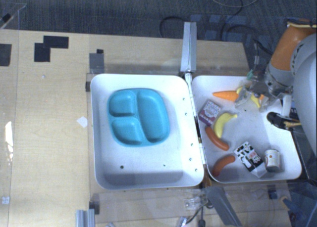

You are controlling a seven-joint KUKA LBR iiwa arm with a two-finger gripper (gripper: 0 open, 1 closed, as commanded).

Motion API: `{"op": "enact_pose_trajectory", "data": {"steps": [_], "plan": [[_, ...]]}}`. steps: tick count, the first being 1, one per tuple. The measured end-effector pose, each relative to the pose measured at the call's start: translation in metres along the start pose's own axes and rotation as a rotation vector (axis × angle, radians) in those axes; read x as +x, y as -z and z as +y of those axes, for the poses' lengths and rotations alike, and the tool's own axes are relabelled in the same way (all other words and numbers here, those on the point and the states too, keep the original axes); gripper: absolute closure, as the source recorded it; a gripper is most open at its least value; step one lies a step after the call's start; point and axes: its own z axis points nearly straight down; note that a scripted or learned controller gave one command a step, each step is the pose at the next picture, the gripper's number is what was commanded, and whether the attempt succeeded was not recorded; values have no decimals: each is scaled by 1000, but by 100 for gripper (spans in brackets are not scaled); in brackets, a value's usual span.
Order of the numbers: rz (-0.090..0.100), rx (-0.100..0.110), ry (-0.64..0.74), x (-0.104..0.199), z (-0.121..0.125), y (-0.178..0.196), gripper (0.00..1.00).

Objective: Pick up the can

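Beside the black-and-white carton (249, 156), at its right, stands the can (272, 159); well above it, the gripper (251, 92) hovers, finger state impossible to tell.

We look down on a pale wooden worktop (49, 137) carrying two shallow white bins. The left white bin (143, 174) holds a blue three-compartment plastic tray (139, 116). In the right white bin (282, 142) we see an orange carrot (225, 95), a yellow banana (224, 121), a small purple packet (209, 111), two reddish-brown sausages (217, 138), a black-and-white patterned box (249, 157) and, just beside it, a small pale can (272, 159). The grey arm's tool (252, 91) hangs over the far side, near the carrot.
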Motion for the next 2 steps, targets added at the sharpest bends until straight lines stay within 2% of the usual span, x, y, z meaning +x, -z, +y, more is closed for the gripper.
{"op": "enact_pose_trajectory", "data": {"steps": [1,2], "plan": [[2,-65,4,-3,-56,-2,0],[9,-66,-133,-12,-69,-3,0]]}}
